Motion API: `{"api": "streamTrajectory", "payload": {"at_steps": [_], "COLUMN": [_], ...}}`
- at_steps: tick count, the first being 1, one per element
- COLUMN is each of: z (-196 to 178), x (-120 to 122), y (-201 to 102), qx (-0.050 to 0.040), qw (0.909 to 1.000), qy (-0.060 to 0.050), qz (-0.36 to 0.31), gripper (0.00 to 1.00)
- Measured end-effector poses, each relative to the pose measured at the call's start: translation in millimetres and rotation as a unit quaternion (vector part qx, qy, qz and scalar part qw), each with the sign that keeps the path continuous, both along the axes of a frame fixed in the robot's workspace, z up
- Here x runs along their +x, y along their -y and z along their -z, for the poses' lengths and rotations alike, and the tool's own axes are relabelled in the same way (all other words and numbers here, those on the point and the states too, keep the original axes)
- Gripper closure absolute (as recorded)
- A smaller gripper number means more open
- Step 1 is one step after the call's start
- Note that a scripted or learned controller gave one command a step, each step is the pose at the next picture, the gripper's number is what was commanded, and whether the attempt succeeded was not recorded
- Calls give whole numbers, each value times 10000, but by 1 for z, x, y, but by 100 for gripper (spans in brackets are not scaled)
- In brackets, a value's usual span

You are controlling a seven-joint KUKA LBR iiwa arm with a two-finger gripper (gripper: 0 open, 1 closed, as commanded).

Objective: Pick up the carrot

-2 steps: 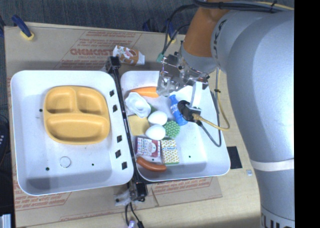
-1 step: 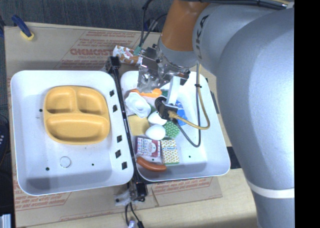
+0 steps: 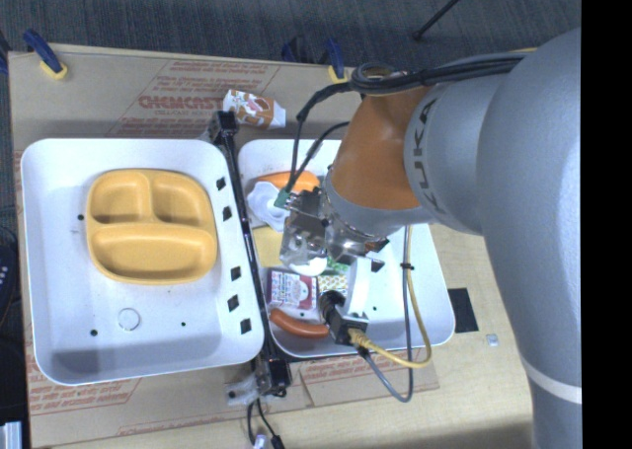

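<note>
Positioned low over the right bin (image 3: 434, 324), the end effector (image 3: 308, 240) is seen from above amid cables and metal parts; whether it is open or closed cannot be told. An orange shape (image 3: 296, 182), taken to be the carrot, is seen at the far side of that bin, just behind the end effector and largely hidden by the arm (image 3: 474, 141). Only a short stretch of it shows, so its long axis and pointing direction cannot be judged.

Little open room is left in the right bin: a white crumpled item (image 3: 263, 202) lies against the black divider (image 3: 242, 230), a small red and white packet (image 3: 293, 290) sits nearer the front, and a sausage (image 3: 299, 326) rests along the front wall. The packet's print cannot be read.

In the left bin (image 3: 59, 338) a yellow divided tray (image 3: 151, 223) is placed, with bare floor around it.

On the desk (image 3: 118, 77), red "CHEMCAST" lettering is printed on brown paper. A small wrapped item (image 3: 251, 108) lies behind the bins.
</note>
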State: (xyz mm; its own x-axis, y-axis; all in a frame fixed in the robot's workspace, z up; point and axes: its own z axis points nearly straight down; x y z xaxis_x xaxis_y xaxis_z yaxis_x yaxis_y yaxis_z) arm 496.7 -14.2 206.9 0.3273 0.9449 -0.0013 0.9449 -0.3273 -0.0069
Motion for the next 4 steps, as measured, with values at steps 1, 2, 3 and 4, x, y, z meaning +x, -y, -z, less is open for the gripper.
{"api": "streamTrajectory", "payload": {"at_steps": [1, 2, 3, 4], "z": [-87, -87, 10, 6], "x": [-14, -14, 30, 118], "y": [51, 50, 56, 65], "qx": [-5, -4, 7, 3], "qw": [9993, 9993, 9900, 9746], "qy": [25, 23, 9, 23], "qz": [-365, -364, -1413, -2239], "gripper": [100, 0, 0, 0]}}
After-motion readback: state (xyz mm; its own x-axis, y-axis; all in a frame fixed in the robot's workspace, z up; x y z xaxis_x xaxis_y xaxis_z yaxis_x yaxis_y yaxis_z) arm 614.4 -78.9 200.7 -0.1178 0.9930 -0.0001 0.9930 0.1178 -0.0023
